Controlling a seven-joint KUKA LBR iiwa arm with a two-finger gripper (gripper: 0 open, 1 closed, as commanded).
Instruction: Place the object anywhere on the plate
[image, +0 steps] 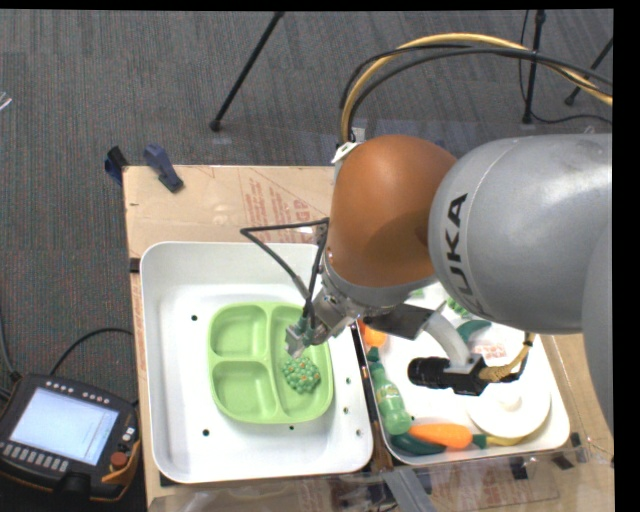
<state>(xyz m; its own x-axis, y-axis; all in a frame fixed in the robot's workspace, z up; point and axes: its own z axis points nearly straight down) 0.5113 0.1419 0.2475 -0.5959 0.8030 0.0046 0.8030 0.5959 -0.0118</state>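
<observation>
My gripper (298, 343) hangs over the green plate (238, 378), which lies in the left bin (172, 400). It is above the long section on the right side of that plate. The green bumpy object (301, 374) is directly under my gripper, inside this long section and toward its near end. From this slanted view I cannot tell if my gripper is spread or pressed together, and I cannot tell if it touches the top of the object or is only just above it. The object seems to rest on the plate surface, so I judge that the task is at the placing step, very close to its end. If I have the object in my grip, the next move needs a clean opening and then a lift straight upward, so that nothing drags the object over the low wall between the sections. If it is already free, only the straight lift is needed. The green bottle (390, 403) and the carrot (442, 435) in the right bin (556, 432) are well apart from this work.
</observation>
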